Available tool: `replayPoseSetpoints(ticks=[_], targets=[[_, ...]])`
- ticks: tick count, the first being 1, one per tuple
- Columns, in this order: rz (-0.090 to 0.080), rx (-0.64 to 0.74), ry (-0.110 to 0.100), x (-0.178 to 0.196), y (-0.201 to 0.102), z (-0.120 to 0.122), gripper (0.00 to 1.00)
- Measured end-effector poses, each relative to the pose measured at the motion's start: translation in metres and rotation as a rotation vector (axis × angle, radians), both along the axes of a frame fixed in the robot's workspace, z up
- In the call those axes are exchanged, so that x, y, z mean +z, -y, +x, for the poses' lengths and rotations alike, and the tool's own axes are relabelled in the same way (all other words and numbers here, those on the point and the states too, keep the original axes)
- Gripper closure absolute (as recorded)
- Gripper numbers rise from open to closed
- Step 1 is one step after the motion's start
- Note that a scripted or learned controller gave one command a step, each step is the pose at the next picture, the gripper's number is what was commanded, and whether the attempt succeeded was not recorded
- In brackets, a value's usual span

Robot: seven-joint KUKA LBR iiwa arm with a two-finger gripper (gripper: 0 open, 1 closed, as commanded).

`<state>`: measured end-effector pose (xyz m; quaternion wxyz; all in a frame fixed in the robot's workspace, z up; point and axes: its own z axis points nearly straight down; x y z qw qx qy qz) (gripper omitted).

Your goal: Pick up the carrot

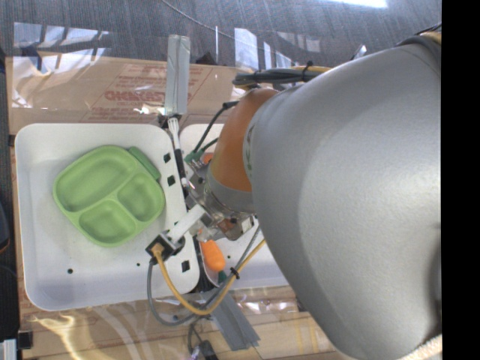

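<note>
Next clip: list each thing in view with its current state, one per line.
Carrot: lying in the right bin, just below the claw, partly hidden.
Green divided plate: flat in the left bin, right way up.
Claw: low over the right bin, above the carrot.
Arm: reaching in from the right, covering most of the right bin.

A single fixed camera sits above the tabletop [90, 96] and looks down at a slant on the two white bins. The left bin [37, 201] lies in plain sight; the grey arm [352, 193], close under the lens, covers most of the right bin [196, 137].
</note>
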<state>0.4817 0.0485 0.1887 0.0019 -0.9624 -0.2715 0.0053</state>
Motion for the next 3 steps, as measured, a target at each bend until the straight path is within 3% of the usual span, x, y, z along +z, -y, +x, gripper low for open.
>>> replayPoseSetpoints(ticks=[1,2,3], targets=[[0.003,0.074,0.008,0.051,-0.051,-0.006,1.0],[0.0,0.056,0.006,0.046,-0.008,0.038,1.0],[0.002,0.313,0.006,0.001,-0.026,0.111,1.0]])
